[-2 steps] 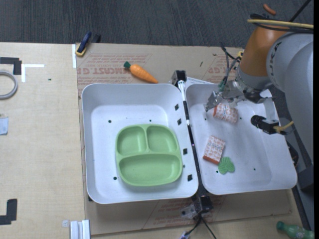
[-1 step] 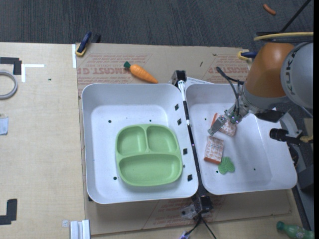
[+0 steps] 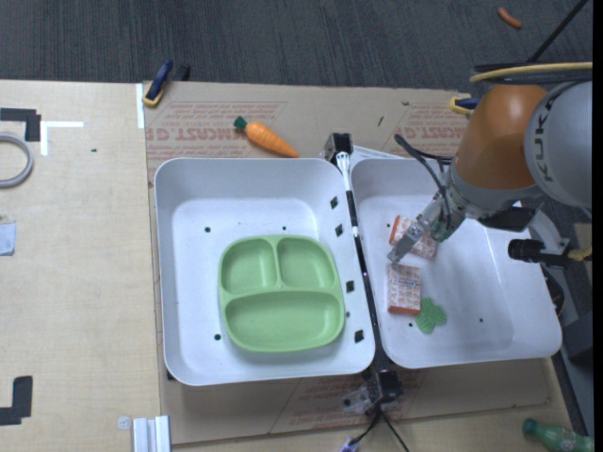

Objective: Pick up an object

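Observation:
My gripper [image 3: 412,244] hangs low inside the right bin [image 3: 504,345], near its left wall. Right under and beside its tip lies a small red and white packet [image 3: 399,227], partly hidden by the gripper. A second orange and white packet [image 3: 405,288] lies flat just below it. A small green leafy toy [image 3: 431,315] rests beside that packet's lower right corner. The grey arm with its orange band [image 3: 499,139] reaches in from the right.
The left bin [image 3: 188,252] holds a green divided plate [image 3: 281,293]. A toy carrot [image 3: 267,137] lies on the cardboard behind the bins. A blue clip [image 3: 158,81] sits at the cardboard's back left corner. Cables run along the right bin's right side.

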You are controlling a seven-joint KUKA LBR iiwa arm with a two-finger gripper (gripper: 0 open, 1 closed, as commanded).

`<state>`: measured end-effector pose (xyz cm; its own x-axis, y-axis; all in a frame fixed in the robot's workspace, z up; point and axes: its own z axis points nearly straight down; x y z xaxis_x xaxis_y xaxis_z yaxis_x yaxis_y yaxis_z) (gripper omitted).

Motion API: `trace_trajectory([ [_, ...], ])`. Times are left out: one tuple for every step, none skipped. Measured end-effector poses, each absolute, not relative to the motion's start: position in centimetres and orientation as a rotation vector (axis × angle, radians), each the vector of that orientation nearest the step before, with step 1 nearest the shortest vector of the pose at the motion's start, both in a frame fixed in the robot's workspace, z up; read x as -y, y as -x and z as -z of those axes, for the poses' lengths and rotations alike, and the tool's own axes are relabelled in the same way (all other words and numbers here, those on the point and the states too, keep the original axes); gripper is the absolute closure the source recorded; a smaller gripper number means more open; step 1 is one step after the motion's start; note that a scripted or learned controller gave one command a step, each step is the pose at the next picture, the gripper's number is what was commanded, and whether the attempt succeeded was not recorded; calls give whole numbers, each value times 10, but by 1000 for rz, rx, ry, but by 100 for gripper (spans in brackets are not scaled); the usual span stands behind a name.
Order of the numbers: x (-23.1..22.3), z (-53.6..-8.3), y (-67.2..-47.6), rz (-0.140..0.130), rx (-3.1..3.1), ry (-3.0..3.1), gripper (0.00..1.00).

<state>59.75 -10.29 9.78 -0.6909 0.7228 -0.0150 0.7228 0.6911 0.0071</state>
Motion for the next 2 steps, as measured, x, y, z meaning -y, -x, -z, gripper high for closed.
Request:
trace_trajectory([
  [29, -193, -583, -1, -2817, -1386, 0],
  [31, -193, -566, 0, -3114, -390, 0],
])
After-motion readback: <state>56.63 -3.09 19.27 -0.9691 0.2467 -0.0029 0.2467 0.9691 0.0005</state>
